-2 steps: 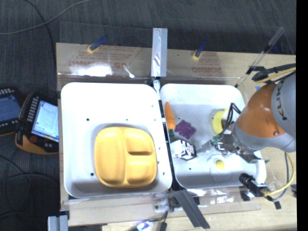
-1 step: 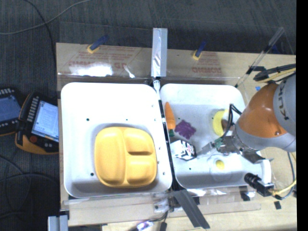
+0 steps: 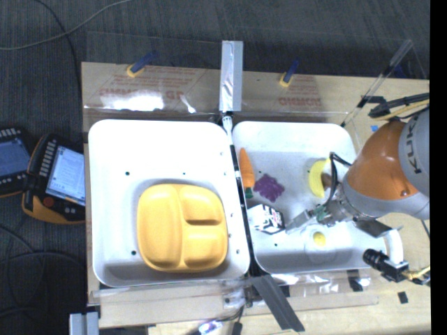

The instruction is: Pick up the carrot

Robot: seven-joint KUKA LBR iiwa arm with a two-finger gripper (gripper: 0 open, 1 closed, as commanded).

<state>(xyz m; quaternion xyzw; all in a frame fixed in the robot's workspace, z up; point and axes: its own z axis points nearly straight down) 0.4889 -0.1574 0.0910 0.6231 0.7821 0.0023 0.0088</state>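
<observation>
Against right bin's (image 3: 293, 135) left wall — carrot (image 3: 246, 169) | gripper (image 3: 307, 218) mid-bin — finger state unclear

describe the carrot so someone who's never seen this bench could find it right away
Look at the right-hand white bin of the two on the bench. Along its left wall, close to the divider between the bins, lies the carrot, pointing roughly up and down in the view. It is a slim orange stick, unlike the purple piece beside it and the black-and-white item just below.
</observation>
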